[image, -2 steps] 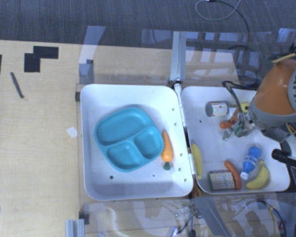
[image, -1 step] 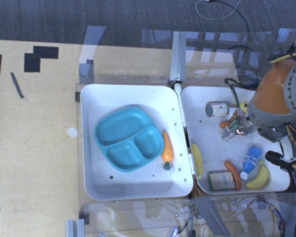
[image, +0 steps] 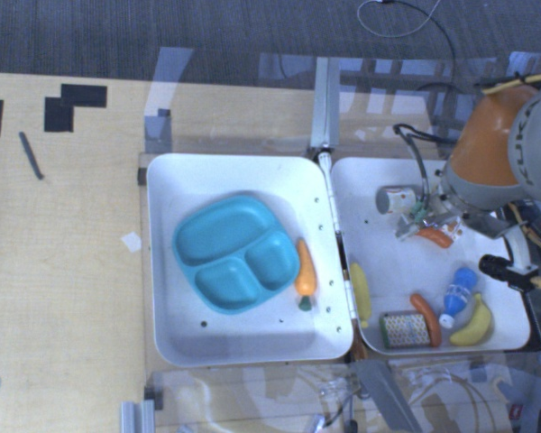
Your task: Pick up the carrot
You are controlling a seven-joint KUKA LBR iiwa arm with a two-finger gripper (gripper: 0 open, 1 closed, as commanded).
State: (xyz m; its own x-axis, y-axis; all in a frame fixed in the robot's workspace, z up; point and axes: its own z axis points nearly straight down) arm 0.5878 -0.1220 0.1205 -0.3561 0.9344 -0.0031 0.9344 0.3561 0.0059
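In the left bin (image: 162, 242), the carrot (image: 305, 269) lies between the blue divided plate (image: 236, 253) and the bin's right wall, touching the plate's edge, so access is narrow. The gripper (image: 421, 221) hangs over the right bin (image: 365, 188), well apart from it; whether it is parted or closed cannot be told.

I work in a robotics lab: my bench (image: 63, 269) is pale wood marked with black tape squares (image: 72, 106), two white bins (image: 243, 350) sit in a metal frame (image: 323, 106), and a loose cable (image: 415, 16) trails over grey carpet (image: 207, 16).
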